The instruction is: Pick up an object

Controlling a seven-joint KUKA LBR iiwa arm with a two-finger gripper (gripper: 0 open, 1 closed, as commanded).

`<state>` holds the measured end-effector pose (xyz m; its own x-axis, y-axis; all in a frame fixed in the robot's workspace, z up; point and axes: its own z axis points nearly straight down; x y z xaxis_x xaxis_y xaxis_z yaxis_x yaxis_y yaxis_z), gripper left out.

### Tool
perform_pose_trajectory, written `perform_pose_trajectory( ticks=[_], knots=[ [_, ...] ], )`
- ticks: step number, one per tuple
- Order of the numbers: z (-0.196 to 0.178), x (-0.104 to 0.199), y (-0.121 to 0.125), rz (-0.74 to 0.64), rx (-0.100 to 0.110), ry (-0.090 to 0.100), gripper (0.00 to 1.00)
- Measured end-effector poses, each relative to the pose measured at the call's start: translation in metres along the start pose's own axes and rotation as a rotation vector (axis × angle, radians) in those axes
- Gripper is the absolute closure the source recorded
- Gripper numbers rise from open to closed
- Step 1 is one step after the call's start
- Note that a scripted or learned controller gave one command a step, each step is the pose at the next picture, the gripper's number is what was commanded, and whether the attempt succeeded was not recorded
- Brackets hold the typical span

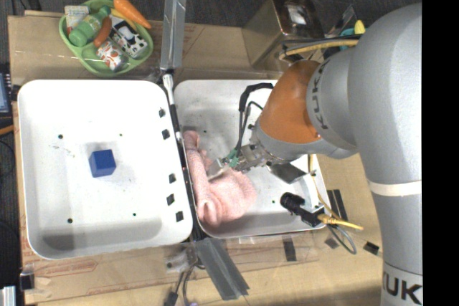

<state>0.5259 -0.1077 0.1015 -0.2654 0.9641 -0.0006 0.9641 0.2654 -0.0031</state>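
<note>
Your arm's claw [231, 161] sits low in the right bin [215, 93], at the pink cloth [219, 191] bunched along its left wall. You cannot tell its state. Nothing looks lifted yet; a blue cube [102, 162] waits in the left bin [86, 93].

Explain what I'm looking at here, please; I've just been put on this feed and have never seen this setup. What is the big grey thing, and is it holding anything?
This is a single camera fixed above a bench, looking down at a slant. The big grey shape with the orange band is a robot arm reaching in from the right. Two shallow white bins sit side by side. The left bin holds a small blue cube. The right bin holds a pink cloth, and the arm's gripper is down at the cloth's upper edge. I cannot tell from here whether it has hold of anything. Behind the left bin sits a green bowl of toy food.
</note>
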Motion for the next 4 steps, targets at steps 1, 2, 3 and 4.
perform_pose_trajectory(
  ticks=[1,2,3,4],
  knots=[
    [-0.009,0.000,0.000,-0.002,0.002,0.001,1.00],
    [-0.009,0.000,0.000,-0.002,0.002,0.000,0.00],
    [0.009,0.002,0.021,0.030,-0.002,-0.001,0.00],
    [0.000,0.002,0.020,0.026,0.000,0.000,1.00]
  ],
)
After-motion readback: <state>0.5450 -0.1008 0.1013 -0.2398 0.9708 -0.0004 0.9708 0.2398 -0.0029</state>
